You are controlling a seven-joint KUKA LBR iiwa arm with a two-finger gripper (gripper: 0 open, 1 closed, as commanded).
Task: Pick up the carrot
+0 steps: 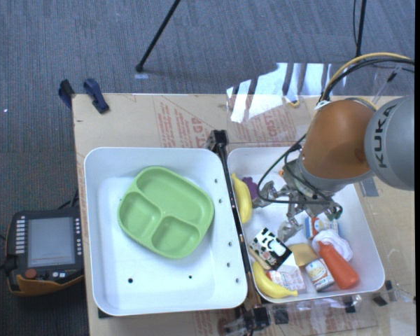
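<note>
Two shallow white bins sit side by side. The pincer (292, 227) hangs low inside the right bin (369, 238); its state (released or clenched) cannot be told from this angle. The carrot (339, 270), apparently the orange-red tapered item, lies near the pincer, nearer the camera and to its right, not touching it. A black-and-white box (269, 247) lies just beside the pincer. A green plate (166, 211) rests well to its left, in the left bin (92, 229).

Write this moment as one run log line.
arm: over right bin | pincer: above clutter | carrot: lying in bin, not held
</note>
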